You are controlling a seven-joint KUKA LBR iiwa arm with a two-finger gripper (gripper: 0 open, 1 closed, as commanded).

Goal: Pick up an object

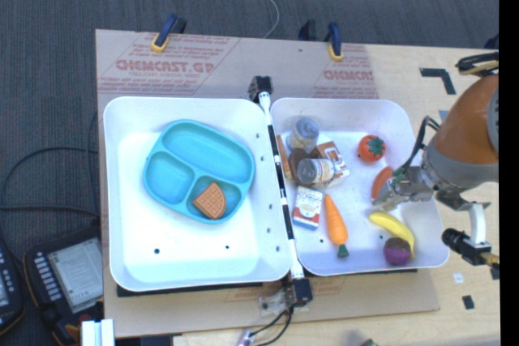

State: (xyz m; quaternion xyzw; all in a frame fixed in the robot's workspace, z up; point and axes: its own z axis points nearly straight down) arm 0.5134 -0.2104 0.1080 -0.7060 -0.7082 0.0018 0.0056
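While gripper (395, 192) hangs at right bin's (350, 104) right edge betw. red pepper (381, 181) & banana (392, 226), approach step; can't tell its state; next needs descent onto one.

Right bin (349, 105), loose objects:
- two cans near left wall: one upright (306, 130), one tipped on side (313, 171) over brown-white carton (331, 154)
- red-white small box (307, 207) flat, below cans
- carrot (336, 223) lengthwise, green tip toward near edge, just beside box
- tomato (371, 147), green cap, upper right
- red-orange elongated piece (381, 182) below tomato
- banana (392, 228) curved, touching purple round fruit (396, 251) at near right corner

Left bin: blue divided plate (197, 168), waffle piece (210, 200) in lower-right compartment
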